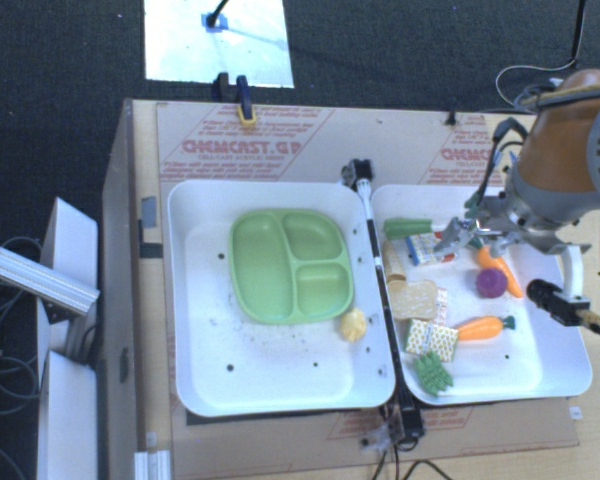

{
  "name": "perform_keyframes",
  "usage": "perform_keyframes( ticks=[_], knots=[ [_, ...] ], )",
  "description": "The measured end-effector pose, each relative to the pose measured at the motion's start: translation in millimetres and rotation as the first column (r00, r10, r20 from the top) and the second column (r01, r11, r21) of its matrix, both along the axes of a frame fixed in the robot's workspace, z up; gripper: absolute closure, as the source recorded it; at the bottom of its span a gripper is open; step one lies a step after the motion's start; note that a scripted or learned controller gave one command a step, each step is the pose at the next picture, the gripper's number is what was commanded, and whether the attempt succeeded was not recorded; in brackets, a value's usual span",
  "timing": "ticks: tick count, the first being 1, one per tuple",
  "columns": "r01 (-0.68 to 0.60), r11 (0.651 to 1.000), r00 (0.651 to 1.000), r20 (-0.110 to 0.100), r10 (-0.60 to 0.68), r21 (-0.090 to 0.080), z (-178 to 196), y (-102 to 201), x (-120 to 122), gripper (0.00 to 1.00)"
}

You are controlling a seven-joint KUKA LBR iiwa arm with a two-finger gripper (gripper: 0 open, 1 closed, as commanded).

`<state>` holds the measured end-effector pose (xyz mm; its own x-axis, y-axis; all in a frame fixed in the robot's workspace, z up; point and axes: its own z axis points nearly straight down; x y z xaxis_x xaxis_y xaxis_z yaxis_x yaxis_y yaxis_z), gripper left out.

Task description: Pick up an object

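fixed overhead cam, slanted, both bins (280, 393)

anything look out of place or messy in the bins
Mildly. The green divided plate sits skewed in the left bin, with a small yellow item loose at its corner. The toys in the right bin lie jumbled, some overlapping, under the gripper. Nothing looks spilled or broken.

My desk (280, 140), covered in paper printed with red lettering, carries two shallow white bins side by side: the left bin (205, 368) and the right bin (560, 368), touching.
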<state>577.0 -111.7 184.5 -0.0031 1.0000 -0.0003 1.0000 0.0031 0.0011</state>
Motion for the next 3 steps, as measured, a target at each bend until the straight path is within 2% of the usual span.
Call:
perform_keyframes(
  ticks=[1,2,3],
  knots=[
    [0.002,1.000,1.000,-0.001,-0.002,0.000,-100.9,-49.0,24.9,0.00],
    [0.000,1.000,1.000,0.003,0.000,-0.001,-89.5,-49.0,26.3,1.00],
    [0.000,1.000,1.000,0.003,0.000,-0.001,-89.6,-49.0,26.3,0.00]
  ],
)
